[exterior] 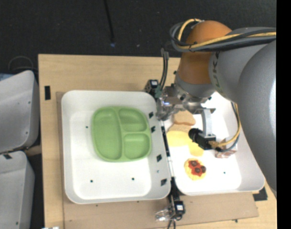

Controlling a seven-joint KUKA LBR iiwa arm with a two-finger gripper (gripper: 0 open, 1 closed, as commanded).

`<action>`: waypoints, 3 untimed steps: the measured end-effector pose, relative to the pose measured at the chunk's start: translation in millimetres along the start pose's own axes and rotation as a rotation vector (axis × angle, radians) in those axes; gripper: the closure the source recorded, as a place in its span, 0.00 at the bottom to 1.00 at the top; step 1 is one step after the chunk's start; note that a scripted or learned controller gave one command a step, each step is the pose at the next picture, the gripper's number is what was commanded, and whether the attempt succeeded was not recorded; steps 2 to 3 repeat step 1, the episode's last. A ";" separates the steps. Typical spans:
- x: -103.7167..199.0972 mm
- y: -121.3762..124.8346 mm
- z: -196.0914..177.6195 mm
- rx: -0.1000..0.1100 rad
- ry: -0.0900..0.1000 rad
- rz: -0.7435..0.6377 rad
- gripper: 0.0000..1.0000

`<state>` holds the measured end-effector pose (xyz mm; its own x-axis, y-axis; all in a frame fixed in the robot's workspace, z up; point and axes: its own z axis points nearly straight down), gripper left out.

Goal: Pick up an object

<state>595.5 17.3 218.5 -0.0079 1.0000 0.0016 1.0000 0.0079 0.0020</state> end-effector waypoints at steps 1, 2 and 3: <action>47.6 10.4 -4.8 0.000 0.000 0.000 1.00; 47.6 10.4 -4.8 0.000 0.000 0.000 1.00; 47.6 10.4 -4.8 0.000 0.000 0.000 1.00</action>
